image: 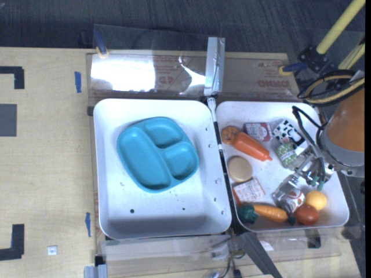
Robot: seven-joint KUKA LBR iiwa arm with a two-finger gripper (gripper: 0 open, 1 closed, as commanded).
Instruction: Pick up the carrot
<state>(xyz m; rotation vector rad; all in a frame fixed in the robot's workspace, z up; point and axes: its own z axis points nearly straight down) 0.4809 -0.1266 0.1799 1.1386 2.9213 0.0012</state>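
The carrot [269, 212] lies along the near wall of the right bin [339, 219], green end pointing left. The end effector [307, 175] hovers just right of it above a can [290, 197]; whether it is open, I cannot tell.

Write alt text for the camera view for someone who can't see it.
The gripper hangs over the right bin, which holds toy food, including a carrot near its front edge. The left bin holds a blue divided plate.
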